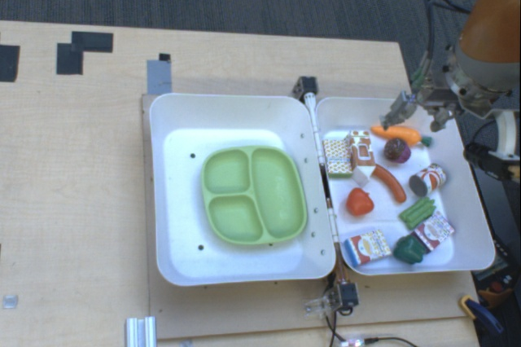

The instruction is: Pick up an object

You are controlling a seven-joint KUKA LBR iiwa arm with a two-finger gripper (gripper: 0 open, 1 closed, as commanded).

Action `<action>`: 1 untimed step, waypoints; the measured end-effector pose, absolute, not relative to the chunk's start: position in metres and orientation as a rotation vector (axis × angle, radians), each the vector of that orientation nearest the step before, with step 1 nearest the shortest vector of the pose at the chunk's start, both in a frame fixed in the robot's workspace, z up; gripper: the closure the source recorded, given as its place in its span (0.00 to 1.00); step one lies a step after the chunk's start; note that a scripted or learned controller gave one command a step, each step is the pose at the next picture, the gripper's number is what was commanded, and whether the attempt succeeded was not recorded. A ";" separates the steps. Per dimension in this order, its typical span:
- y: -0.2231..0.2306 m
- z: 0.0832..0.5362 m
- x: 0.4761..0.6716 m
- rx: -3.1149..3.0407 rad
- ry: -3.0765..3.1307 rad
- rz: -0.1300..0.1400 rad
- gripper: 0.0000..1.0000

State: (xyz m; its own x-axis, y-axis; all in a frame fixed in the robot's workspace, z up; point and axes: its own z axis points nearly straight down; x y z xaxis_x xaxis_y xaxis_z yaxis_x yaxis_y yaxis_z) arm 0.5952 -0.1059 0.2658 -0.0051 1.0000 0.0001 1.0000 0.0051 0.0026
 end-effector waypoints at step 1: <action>-0.101 0.098 0.580 2.214 2.216 0.011 0.00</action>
